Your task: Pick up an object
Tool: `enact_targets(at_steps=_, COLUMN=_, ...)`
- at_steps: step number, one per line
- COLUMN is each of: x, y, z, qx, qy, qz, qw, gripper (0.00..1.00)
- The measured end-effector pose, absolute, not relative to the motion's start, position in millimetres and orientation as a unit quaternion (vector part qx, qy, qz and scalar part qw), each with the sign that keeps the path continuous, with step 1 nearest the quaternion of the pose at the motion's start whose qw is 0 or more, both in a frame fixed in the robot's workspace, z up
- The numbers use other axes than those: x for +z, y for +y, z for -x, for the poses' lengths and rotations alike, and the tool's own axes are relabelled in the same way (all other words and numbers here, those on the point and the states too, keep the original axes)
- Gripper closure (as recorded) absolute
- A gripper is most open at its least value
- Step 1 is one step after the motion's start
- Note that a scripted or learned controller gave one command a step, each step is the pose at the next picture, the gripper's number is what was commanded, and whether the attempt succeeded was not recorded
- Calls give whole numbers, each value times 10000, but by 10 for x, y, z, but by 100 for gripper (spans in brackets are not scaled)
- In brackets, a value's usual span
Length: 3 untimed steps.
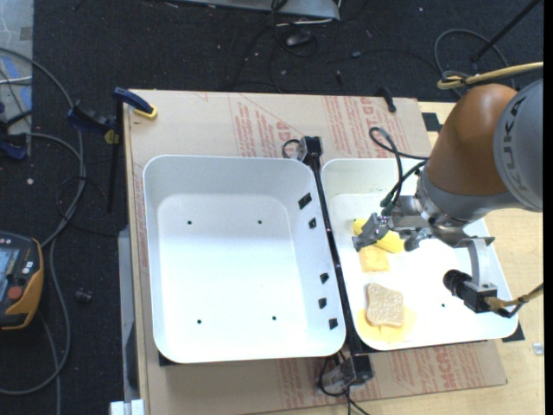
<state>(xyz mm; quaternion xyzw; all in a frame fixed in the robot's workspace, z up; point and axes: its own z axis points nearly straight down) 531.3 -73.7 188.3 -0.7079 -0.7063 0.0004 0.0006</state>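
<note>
My gripper [377,230] hangs low in the right bin [346,180], at its left middle, on the grey arm with the orange band that comes in from the right. Directly under and beside it lies a small yellow piece [391,244]; whether the two touch cannot be told. A flat yellow slice [373,260] lies just in front of that piece. Nearer the front sits a tan slice of toy bread [385,304], resting on another yellow slice [394,328].
The left bin [164,180] stands beside the right one, with a black divider and clips [321,223] between them. A black fitting [467,290] sits at the right bin's front right. Cables run from the wrist over the bin's back edge.
</note>
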Motion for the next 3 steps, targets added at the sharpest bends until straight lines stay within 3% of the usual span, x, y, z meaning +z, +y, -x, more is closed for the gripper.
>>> enact_targets(at_steps=1, x=958, y=-1274, z=-5593, qx=25, qy=-7061, qz=7081, qw=29, gripper=0)
enact_targets(at_steps=2, x=1095, y=-1262, z=-5619, qx=-1, qy=-7070, qz=7072, qw=2, gripper=100)
enact_targets(at_steps=3, x=1922, y=-769, z=-5733, qx=-29, qy=-6905, qz=7233, qw=-23, gripper=100)
